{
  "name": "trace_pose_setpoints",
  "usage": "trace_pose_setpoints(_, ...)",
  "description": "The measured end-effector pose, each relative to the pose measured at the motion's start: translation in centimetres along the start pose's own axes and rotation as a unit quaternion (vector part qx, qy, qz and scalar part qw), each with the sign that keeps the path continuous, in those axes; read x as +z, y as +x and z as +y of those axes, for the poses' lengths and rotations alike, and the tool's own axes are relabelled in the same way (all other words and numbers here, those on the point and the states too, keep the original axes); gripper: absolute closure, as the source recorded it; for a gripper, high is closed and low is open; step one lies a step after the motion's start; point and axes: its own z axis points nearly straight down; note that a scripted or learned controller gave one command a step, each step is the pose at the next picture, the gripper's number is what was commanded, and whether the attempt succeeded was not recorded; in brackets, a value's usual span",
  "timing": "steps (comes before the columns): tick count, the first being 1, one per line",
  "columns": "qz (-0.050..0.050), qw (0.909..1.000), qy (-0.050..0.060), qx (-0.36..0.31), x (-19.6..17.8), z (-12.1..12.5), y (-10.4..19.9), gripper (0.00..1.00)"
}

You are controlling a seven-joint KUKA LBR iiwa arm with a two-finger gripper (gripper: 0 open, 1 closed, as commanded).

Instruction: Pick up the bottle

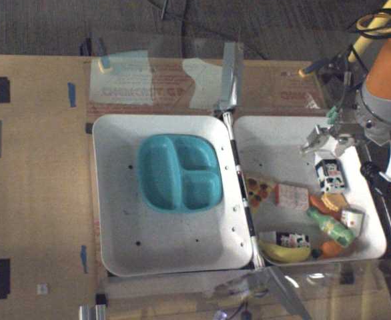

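The green bottle (331, 225) with an orange cap lay on its side near the right bin's (275, 133) front right corner.

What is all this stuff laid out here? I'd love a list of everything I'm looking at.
Bins: 2, white, side by side on the bench; left bin, right bin.
Divided plate: 1, teal, middle of the left bin.
Bottle: 1, green, lying on its side, right bin near the front right.
Banana: 1, yellow, front edge of the right bin.
Pizza slice: 1, orange with dark spots, left side of the right bin.
Carton: 1, white with dark print, right bin just below the hand.
Other small toy foods: several, mixed colours, around the bottle; too small to name.
Arm: 1, grey with an orange band, reaching in from the right.
Hand: 1, over the back right of the right bin.
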Motion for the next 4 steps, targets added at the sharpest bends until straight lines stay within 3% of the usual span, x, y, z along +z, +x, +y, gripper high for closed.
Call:
trace_pose_setpoints(1, 0.0, 0.9997, -0.001, -0.025, 11.6, -7.6, -2.6, 0.0)
trace_pose_setpoints(2, 0.001, 0.9881, 0.0, -0.154, 11.4, -10.1, -0.9, 0.0)
trace_pose_setpoints(3, 0.0, 0.9883, -0.002, -0.153, 10.4, -10.0, -0.9, 1.0)
trace_pose_setpoints(4, 0.0, 0.9883, -0.002, -0.153, 10.5, -10.0, -0.9, 0.0)
